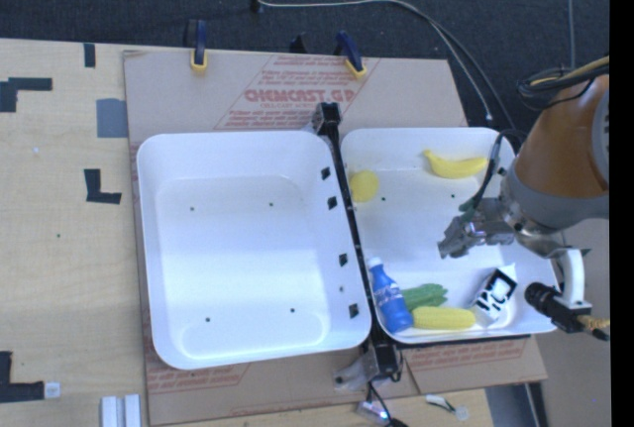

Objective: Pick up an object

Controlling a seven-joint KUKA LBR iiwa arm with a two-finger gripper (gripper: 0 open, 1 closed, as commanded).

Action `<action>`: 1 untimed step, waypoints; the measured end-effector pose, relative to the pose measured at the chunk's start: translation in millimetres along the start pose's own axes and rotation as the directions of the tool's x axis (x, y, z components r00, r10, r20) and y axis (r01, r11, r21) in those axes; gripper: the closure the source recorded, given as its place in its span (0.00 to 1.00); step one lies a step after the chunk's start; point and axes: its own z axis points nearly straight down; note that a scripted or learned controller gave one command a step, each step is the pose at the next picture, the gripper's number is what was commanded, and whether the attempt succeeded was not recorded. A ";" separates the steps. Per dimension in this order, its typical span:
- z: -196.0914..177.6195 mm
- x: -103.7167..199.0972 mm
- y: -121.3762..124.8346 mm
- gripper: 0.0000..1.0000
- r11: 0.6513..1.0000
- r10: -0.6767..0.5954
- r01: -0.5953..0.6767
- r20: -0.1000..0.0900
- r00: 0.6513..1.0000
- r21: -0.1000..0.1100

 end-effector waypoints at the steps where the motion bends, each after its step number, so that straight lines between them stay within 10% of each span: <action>1: -61.1 -1.1 -3.3 1.00 1.000 0.001 -0.001 0.000 1.000 -0.001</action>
